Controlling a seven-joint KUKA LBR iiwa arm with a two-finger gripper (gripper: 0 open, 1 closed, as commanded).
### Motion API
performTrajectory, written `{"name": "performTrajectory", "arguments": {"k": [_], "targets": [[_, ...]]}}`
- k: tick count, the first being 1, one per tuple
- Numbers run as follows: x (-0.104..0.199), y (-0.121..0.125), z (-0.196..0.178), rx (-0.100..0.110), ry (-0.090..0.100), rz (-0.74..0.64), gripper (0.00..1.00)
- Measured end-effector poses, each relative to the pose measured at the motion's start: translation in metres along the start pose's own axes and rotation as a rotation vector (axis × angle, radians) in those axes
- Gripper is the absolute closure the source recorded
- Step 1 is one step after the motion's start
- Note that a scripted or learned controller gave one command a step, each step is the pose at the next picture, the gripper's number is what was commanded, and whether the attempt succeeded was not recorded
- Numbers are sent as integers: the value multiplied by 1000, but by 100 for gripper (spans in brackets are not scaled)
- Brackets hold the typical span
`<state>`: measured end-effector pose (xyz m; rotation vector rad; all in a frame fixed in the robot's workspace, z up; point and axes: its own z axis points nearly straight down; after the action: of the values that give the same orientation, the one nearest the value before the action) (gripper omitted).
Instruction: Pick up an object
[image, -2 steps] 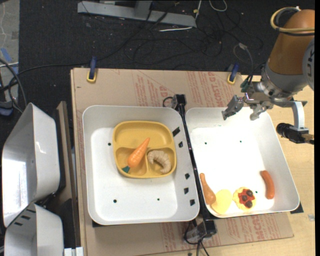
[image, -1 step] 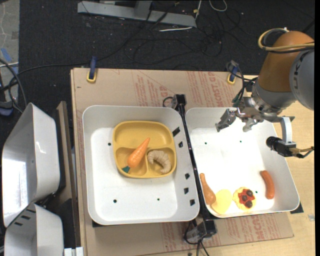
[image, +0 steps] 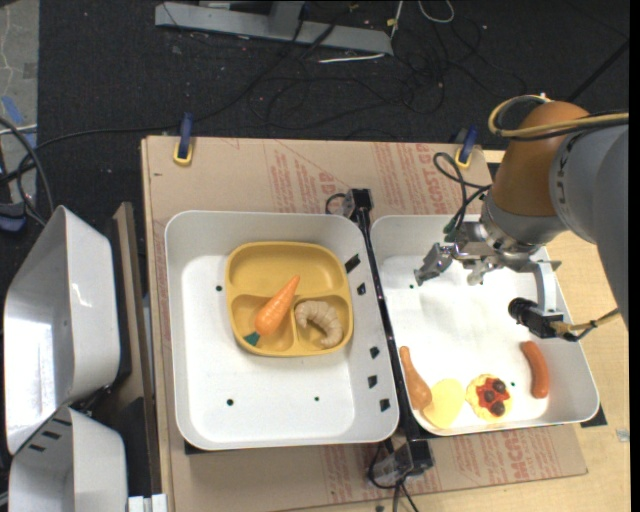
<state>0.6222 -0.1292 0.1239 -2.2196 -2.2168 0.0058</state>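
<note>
My gripper (image: 455, 268) hangs over the back part of the right bin (image: 470, 325), its fingers spread and nothing between them. Toy food lies along that bin's front: an orange drumstick (image: 413, 376), a pale yellow disc (image: 447, 402), a round red and yellow piece (image: 490, 395) and a red sausage (image: 538, 368). All of these lie well in front of the gripper and apart from it. In the left bin (image: 200, 400) a yellow divided plate (image: 290, 262) holds an orange carrot (image: 277, 305) and a beige shrimp-like piece (image: 320, 322).
A black divider (image: 375, 300) runs between the two bins. The grey arm with its orange band (image: 535, 150) reaches in over the right bin's back right corner. A black cable fitting (image: 530, 315) hangs near the right wall. Grey boxes (image: 55, 320) stand left of the bench.
</note>
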Motion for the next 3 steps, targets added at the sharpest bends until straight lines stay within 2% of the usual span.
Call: {"name": "performTrajectory", "arguments": {"k": [1, 2, 3], "targets": [[1, 0, 34, -3, 0, 0, 0], [1, 1, 21, -6, -1, 0, 100], [2, 3, -19, -7, -1, -2, 100]]}}
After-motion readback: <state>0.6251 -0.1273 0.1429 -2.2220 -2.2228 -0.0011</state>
